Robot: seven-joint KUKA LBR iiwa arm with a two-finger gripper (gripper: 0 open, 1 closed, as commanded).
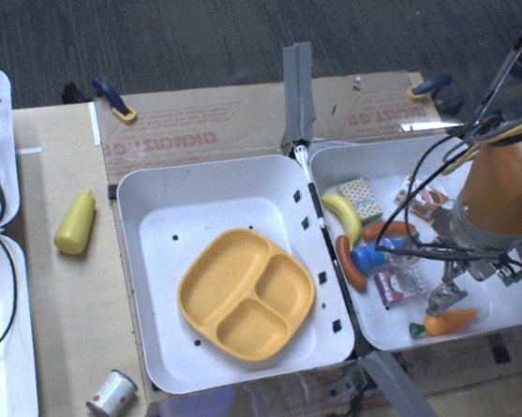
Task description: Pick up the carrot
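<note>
Dark carpet behind, cardboard-covered worktop (pixel 231 121) with two white bins side by side. Left bin (pixel 154 263): yellow three-compartment plate (pixel 245 293), tilted diagonal. Right bin (pixel 501 315): carrot (pixel 445 323) lying flat near front wall, green top pointing left. Jaws (pixel 445 298) just above carrot, tips near or touching its top side, contact unclear; open or closed, cannot tell. Nothing visibly gripped. Grey arm with orange band (pixel 513 186) over bin's right side, black cables looped across. Also in right bin: banana (pixel 341 213), red sausage-like toy (pixel 351 263), blue item (pixel 367 258), small packet (pixel 399 283), checkered block (pixel 361 197). Outside bins, left on worktop: yellow squeeze bottle (pixel 75 224), small can (pixel 111 395) on its side. Blue-yellow clamps (pixel 114 100) at back edge.
</note>
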